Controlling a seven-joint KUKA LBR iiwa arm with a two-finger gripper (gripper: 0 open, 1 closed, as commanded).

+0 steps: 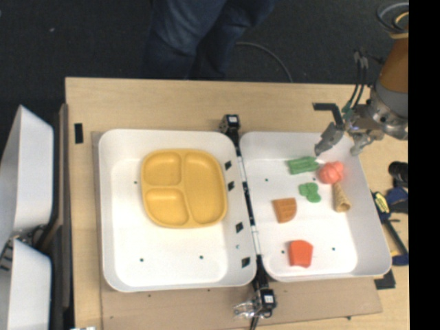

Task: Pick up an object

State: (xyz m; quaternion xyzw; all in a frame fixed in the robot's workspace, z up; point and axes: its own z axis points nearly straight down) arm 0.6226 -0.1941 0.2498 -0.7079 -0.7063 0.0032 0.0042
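The tool (342, 141), fingers spread and holding nothing, hangs over the right bin's (275, 260) far edge, near the green block (302, 164), probably to descend on it.

We see two bins side by side on the bench (82, 105). In the left bin (117, 253) a divided plate (184, 188) lies toward the far side. The right bin (364, 253) holds six small things: a flat block (302, 164) farthest back, a rounded toy (331, 173) just to its right, a small knobbly piece (310, 192) in front of the block, a cone-shaped piece (341, 199) to the right of that, a wedge (284, 209) nearer the middle, and a chunky block (300, 253) nearest us. The gripper (342, 141) hangs over the right bin's far right corner, behind the flat block.
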